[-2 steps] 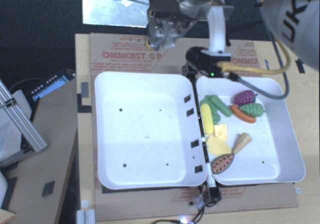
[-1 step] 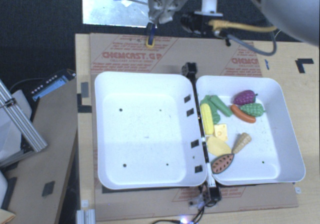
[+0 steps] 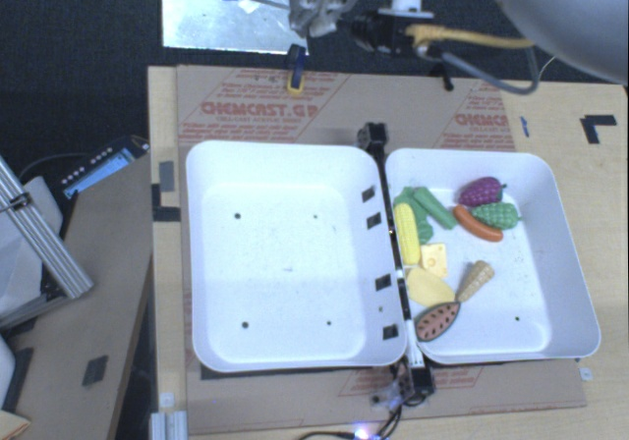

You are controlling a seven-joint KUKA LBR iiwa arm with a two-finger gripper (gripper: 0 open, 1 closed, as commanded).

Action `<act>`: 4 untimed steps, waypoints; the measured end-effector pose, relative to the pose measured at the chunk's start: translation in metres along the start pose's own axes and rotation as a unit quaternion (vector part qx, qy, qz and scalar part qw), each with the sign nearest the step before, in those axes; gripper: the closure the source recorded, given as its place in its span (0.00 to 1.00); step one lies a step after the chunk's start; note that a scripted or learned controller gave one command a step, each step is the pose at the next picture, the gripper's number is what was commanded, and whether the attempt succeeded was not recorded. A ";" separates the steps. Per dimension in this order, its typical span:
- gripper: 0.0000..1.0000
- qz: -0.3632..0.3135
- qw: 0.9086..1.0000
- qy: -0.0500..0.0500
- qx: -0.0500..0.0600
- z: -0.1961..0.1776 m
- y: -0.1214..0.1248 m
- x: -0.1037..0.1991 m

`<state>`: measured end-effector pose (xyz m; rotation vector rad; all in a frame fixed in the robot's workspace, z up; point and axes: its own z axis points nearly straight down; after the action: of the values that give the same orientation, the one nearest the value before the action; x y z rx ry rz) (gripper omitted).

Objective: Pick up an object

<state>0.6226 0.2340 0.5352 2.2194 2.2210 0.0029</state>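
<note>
Nearest the camera, a brown oval toy [image 3: 437, 320] lies at the near edge of the right white bin [image 3: 550, 310], hard by the divider. Beyond it sit a tan cone [image 3: 475, 280], a yellow corn cob [image 3: 407, 234], an orange sausage [image 3: 478, 224] and purple grapes [image 3: 481, 192] toward the far edge. I judge the cone easiest: it stands apart, so I should descend straight over it. My gripper [image 3: 316, 11] hangs beyond both bins, touching nothing; its opening I cannot tell.

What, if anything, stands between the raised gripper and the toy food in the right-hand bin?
Nothing visible does. The gripper hangs above the bench's far edge, and the toy food, such as the corn cob and purple grapes, lies uncovered in the right bin, open from above.
</note>
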 end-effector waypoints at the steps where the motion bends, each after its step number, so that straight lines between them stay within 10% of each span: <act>1: 1.00 -0.001 1.000 0.000 0.001 0.000 -0.005 0.000; 4: 1.00 -0.001 1.000 0.000 0.000 0.000 -0.011 -0.001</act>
<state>0.6113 0.2334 0.5353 2.2181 2.2233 0.0019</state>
